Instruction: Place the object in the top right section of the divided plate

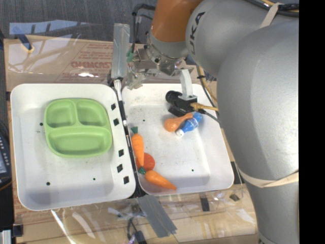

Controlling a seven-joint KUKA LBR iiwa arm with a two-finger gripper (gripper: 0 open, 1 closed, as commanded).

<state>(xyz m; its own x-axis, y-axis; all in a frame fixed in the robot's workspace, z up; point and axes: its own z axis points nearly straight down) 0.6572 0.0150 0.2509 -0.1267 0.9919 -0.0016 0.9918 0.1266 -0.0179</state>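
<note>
Plate empty, so prob. pre-pick; my tool hovers at corner of right bin, open/closed I can't tell.

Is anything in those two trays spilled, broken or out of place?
Nothing looks broken or spilled. The green plate sits flat in the left bin; a blue bottle lies on its side in the right bin.

Brown cardboard lies before a dark grey surface
</note>
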